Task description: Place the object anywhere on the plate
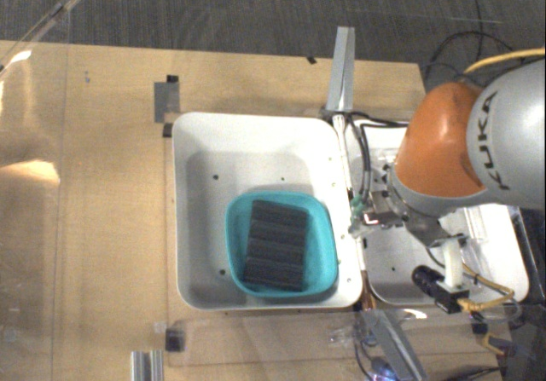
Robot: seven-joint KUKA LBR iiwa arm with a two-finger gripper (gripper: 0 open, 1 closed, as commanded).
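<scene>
Camera view: a dark ribbed block [275, 245], judged stiff, light and best gripped across its ridges, is seen lying on the teal plate [322, 226], while the gripper state cannot be told.

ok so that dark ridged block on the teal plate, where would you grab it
Probably straight down from above, fingers closing across the narrow width of the dark ridged block at mid-length. It lies flat on the teal plate with its long sides exposed, tilted slightly, so the wrist should match that tilt.

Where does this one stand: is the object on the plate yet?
Looks done: the dark ridged object lies on the teal plate in the left bin. In hand: nothing visible; the arm is over the right bin. Left: apparently nothing.
</scene>
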